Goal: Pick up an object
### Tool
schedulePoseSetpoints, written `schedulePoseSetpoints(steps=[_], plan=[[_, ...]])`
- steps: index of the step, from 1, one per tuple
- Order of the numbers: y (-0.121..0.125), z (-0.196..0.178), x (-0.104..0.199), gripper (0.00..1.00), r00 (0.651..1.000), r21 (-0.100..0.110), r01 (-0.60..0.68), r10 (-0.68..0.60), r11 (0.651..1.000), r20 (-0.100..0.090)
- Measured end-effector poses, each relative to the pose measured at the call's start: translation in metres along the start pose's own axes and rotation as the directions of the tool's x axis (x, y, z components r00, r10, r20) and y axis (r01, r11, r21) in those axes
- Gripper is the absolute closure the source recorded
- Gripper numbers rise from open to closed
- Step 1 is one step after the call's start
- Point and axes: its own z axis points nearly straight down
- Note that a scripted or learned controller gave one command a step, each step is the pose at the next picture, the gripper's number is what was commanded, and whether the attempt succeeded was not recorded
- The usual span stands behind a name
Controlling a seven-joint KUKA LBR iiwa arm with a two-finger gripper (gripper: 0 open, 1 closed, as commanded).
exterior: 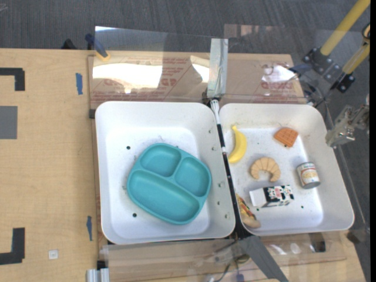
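The right bin (329, 216) holds several small items: a yellow banana (237, 145) near its left wall, an orange waffle (286, 137), a tan croissant (265, 168), a small tin can (308, 174) lying on its side, and a black-and-white carton (272, 195). A small red-and-tan food piece (248, 212) lies at the bin's front left corner. My gripper (345, 126) appears as a grey metal shape just outside the right bin's right rim, above and to the right of the can, touching none of the items.
The left bin (111, 128) holds a teal divided plate (169, 182). Clear plastic panels (176, 69) stand behind both bins. A yellow bar with black clamps (338, 34) crosses the top right. Brown board (41, 157) lies to the left.
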Motion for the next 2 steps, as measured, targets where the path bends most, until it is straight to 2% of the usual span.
schedulePoseSetpoints(steps=[1,2], plan=[[0.004,0.168,0.028,1.0,0.948,-0.004,-0.317,0.317,0.948,-0.013],[0.038,0.073,-0.031,1.0,0.908,-0.002,-0.42,0.42,0.908,-0.004]])
